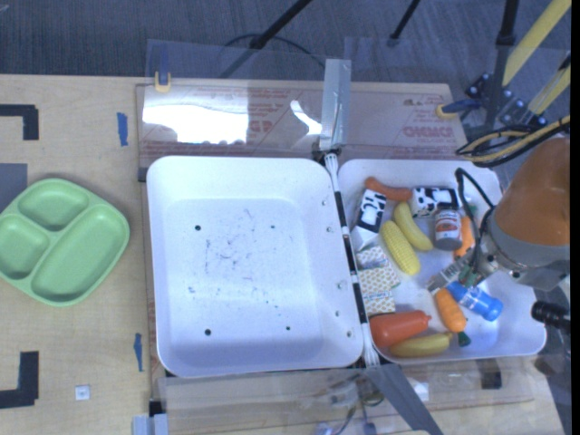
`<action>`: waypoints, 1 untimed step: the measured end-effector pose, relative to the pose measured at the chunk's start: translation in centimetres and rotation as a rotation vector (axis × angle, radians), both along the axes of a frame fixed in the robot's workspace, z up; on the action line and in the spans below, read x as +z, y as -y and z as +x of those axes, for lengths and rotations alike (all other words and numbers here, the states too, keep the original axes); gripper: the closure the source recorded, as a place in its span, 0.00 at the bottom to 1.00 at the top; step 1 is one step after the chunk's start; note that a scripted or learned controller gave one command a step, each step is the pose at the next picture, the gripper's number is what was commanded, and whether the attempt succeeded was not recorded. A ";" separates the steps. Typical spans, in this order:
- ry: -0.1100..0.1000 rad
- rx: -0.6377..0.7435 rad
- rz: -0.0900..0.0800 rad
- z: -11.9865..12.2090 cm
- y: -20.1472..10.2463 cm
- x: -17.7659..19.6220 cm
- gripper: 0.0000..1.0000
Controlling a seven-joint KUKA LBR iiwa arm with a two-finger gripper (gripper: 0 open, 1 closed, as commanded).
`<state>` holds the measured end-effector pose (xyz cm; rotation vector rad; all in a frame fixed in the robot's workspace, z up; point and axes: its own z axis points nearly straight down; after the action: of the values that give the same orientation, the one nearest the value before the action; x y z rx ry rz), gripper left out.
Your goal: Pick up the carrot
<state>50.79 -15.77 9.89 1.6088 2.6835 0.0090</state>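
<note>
camera view puts the gripper (460, 273) low in the right bin (521, 338), jaw state i cannot tell, with the carrot (449, 309) just below it, wedged against the blue bottle (478, 302), which a closing grasp could likely snag instead.

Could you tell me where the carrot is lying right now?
The carrot lies in the right bin, near its front, beside the blue bottle and above the banana.
</note>
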 end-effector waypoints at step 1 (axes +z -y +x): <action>-0.013 0.024 0.002 -2.8 -10.7 8.5 1.00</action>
<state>47.99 -5.09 18.43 1.5825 2.7133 0.0013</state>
